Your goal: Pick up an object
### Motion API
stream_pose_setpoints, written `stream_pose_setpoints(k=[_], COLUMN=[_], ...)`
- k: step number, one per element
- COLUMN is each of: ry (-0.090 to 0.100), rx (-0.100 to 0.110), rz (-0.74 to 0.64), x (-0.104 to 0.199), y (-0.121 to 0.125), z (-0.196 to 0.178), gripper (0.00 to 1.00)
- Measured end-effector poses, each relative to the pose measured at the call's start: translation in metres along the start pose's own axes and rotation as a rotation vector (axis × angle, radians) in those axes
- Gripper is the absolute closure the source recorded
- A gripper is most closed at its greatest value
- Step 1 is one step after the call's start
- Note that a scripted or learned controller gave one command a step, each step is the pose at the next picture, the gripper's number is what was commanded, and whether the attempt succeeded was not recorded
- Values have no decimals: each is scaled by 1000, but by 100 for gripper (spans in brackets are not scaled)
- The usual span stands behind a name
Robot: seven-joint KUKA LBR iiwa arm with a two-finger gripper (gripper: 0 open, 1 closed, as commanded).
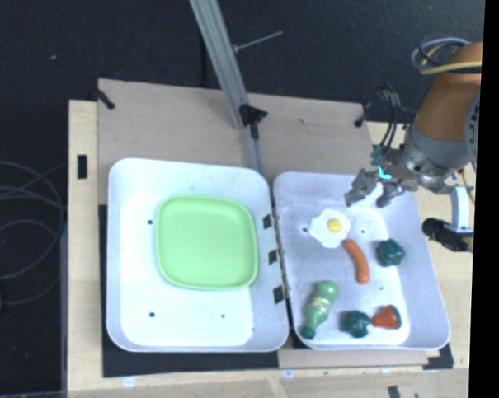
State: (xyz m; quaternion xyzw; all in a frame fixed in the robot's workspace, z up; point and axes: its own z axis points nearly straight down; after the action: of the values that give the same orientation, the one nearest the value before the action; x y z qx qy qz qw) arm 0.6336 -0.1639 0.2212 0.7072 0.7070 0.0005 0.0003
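The right bin (422,313) holds several toy foods: a fried egg (330,226), an orange sausage (357,261), a green bottle (318,307), a dark green piece (389,253), another dark green piece (355,323) and a red-orange piece (385,317). My gripper (372,189) hangs over the bin's far part, up and right of the egg. Its two fingers stand apart with nothing between them.
The left bin (130,296) holds a light green square plate (206,242). A grey metal pole (226,65) slants down from the top to the gap between the bins. The arm's grey and orange body (443,120) fills the upper right.
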Motion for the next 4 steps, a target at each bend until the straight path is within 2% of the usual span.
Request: stream_pose_setpoints(k=[1,2,3,4], ry=[0,-1,0,-1], rx=[0,4,6,2], rz=[0,0,0,0], x=[0,-4,-1,-1], y=[0,-2,2,2], z=[0,42,103,121], gripper=[0,0,0,0])
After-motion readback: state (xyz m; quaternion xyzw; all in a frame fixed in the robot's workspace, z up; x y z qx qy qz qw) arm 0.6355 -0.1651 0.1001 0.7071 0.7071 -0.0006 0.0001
